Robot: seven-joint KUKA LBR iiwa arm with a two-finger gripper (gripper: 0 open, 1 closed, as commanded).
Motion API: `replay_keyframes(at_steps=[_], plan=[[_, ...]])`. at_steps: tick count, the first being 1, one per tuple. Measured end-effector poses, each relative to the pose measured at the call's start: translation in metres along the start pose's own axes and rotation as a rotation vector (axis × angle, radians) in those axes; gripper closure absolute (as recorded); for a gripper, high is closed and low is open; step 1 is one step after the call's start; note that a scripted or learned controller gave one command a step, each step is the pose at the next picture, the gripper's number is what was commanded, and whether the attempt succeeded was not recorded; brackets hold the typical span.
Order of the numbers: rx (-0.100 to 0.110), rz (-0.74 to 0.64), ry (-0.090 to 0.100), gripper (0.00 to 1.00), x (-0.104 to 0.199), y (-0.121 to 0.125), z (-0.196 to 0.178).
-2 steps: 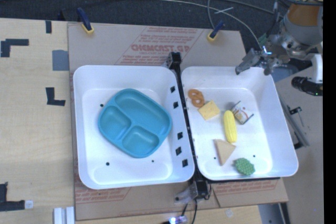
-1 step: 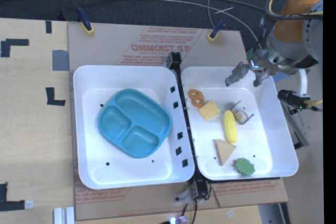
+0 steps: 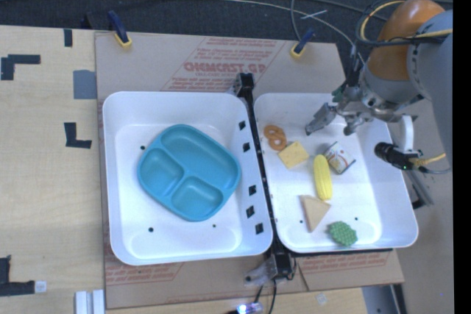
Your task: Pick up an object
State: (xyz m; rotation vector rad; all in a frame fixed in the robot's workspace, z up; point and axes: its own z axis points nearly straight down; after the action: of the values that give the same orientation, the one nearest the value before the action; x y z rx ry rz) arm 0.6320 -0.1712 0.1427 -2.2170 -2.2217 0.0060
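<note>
Room is scarce in the right bin (image 3: 401, 228), where six small things lie close together, while the left bin (image 3: 125, 232) holds just a blue divided plate (image 3: 189, 170) at its middle with bare floor round it. The gripper (image 3: 337, 121) hangs over the upper part of the right bin, its two fingers spread apart with nothing between them. Just below it lies a small wrapped thing (image 3: 339, 160), touching or nearly touching a yellow corn cob (image 3: 322, 176). Left of these sit a yellow block (image 3: 293, 155) and a pretzel (image 3: 274, 136) near the black divider (image 3: 254, 158) between the bins. A tan wedge (image 3: 315, 212) and a green lump (image 3: 342, 233) lie toward the lower edge. The bin's right-hand floor is bare.
</note>
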Motion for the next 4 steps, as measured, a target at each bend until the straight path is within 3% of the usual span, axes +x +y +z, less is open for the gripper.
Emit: replay_keyframes(at_steps=[1, 2, 4], plan=[[0.001, 0.0, 0.0, 0.0, 0.001, -0.001, 0.054], [-0.003, -0.002, -0.001, 1.0, 0.001, 0.0, 0.041], [-0.008, 0.001, 0.0, 1.0, -0.003, -0.004, -0.065]])
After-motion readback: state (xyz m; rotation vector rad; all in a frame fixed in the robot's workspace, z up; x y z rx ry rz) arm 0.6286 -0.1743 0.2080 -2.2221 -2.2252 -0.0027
